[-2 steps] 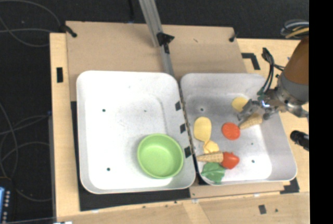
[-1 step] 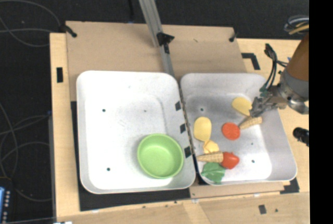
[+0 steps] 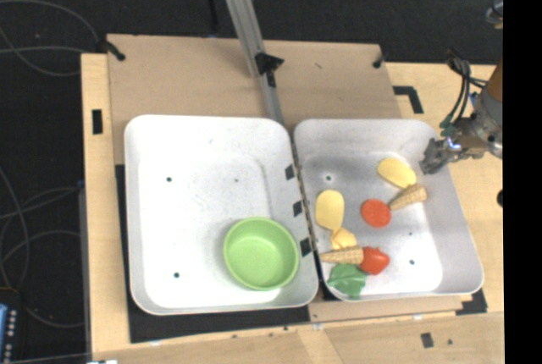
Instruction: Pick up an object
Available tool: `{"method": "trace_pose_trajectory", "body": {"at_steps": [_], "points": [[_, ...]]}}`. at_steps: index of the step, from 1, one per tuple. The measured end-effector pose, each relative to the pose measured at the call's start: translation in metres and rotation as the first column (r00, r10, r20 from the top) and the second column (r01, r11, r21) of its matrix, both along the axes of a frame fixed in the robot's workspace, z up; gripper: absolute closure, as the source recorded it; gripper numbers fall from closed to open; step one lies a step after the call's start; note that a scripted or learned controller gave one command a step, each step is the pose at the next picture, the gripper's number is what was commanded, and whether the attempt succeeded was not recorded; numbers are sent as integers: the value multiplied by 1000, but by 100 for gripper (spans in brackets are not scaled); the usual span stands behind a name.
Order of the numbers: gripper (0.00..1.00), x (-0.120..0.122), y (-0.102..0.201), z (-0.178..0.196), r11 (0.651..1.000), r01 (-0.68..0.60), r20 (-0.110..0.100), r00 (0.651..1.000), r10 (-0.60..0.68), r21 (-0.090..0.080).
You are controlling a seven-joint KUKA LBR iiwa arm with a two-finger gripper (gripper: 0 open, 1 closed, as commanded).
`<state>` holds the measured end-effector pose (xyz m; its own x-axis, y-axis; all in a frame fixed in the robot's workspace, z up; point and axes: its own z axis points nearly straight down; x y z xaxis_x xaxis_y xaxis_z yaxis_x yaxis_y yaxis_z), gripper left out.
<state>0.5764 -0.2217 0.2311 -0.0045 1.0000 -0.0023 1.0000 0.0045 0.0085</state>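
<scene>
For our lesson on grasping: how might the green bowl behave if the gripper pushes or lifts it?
The green bowl stands upright on a flat bin floor, so it would probably slide rather than tip. It looks like smooth plastic, likely light and stiff, though its curved rim may slip.

Two white bins (image 3: 169, 151), tan bench (image 3: 339, 66), grey slanted pole (image 3: 241, 7)

You have the most open floor in the left bin (image 3: 169, 151): only the green bowl (image 3: 261, 253) sits there, near its front right corner. In the right bin (image 3: 356, 142) the back left part is bare. Its middle and front are crowded: a yellow piece (image 3: 396, 171) and a cone (image 3: 407, 198) near the right edge, a red piece (image 3: 376, 212) touching the cone's tip, and another yellow piece (image 3: 329, 207) near the left wall. A tight cluster (image 3: 351, 262) blocks the front left corner. A slanted metal pole (image 3: 246, 24) stands behind the bins.
</scene>
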Motion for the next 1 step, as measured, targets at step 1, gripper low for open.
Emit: {"method": "trace_pose_trajectory", "body": {"at_steps": [1], "points": [[100, 4, 10, 55, 1000, -1, 0, 1000, 1, 0]]}}
